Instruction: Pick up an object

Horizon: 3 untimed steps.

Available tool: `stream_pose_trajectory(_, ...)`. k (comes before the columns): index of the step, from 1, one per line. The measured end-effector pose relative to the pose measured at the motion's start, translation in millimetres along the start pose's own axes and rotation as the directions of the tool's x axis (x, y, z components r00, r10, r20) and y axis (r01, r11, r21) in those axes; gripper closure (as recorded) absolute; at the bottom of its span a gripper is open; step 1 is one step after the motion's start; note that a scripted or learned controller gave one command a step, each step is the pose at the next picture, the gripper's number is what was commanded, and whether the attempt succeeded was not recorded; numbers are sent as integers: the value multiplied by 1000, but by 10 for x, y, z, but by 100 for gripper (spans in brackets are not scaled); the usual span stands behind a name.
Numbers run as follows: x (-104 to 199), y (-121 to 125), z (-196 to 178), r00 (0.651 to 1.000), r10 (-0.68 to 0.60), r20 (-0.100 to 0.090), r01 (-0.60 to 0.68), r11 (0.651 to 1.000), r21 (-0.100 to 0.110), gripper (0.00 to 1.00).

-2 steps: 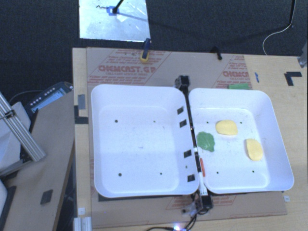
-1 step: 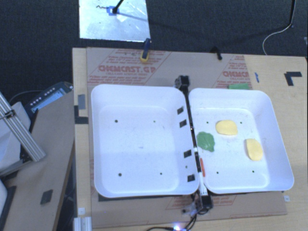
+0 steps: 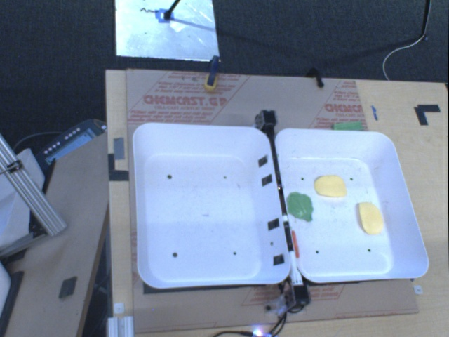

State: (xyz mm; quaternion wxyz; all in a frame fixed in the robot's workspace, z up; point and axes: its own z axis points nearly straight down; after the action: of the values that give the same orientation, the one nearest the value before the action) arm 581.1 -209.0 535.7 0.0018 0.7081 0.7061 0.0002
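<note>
Camera view. Pale worktop (image 3: 295, 90) under a brown sheet printed with red lettering, set on dark carpeted floor (image 3: 56, 41). Beyond the far edge, a shiny metal sheet (image 3: 165, 16) lying flat on the carpet. Near that edge of the worktop, a small yellow and blue item (image 3: 210, 79). At the top right, a thin white cable (image 3: 407, 44) curling over the floor. To the left, a slanted aluminium rail (image 3: 28, 195) and a grey device with a row of buttons (image 3: 70, 139).

Two shallow white bins side by side, touching along a dark clipped seam: left bin (image 3: 203, 209) and right bin (image 3: 414, 241).

End effector: open or closed, cannot tell; nothing seen held or touched.

Counted in the right bin: two yellow pieces and one green piece. First yellow piece (image 3: 330, 186) near the middle; second yellow piece (image 3: 370, 218) nearer the right wall, apart from the first. Green piece (image 3: 299, 206) just beside the seam, close to the first yellow piece but not touching. All three flat on the bin floor.
</note>
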Motion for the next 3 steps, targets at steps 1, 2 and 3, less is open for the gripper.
stream_pose_trajectory(1,149,-861,253,1000,-2,-4,2,1000,4,100)
stream_pose_trajectory(2,140,-390,-12,1000,-8,1,8,1000,-4,100)
stream_pose_trajectory(3,25,37,2,1000,-8,1,8,1000,-3,100)
